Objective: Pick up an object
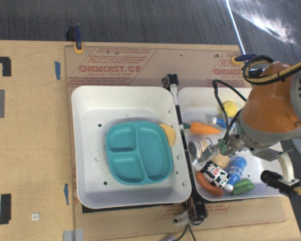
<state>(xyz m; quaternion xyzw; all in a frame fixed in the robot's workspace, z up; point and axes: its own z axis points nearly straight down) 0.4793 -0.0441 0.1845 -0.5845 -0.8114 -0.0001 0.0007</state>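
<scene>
My gripper (210, 154) is low in the right bin (271, 192), reaching left from the orange-banded wrist into a pile of small items. Right around it lie a silver can (195, 147), a tan piece (221, 160) and a black-and-white toy (216, 174). An orange carrot (206, 128) lies just beyond it. A blue bottle (236, 168) and a green piece (244, 186) lie to its near right. I see nothing lifted off the bin floor.
The left bin (85, 134) bears a teal divided plate (139, 152) with a yellow piece (169, 133) at its right edge. A yellow object (230, 108) sits at the back of the right bin. A reddish-brown sausage shape (207, 186) lies by the front wall. Cables trail near the wrist.
</scene>
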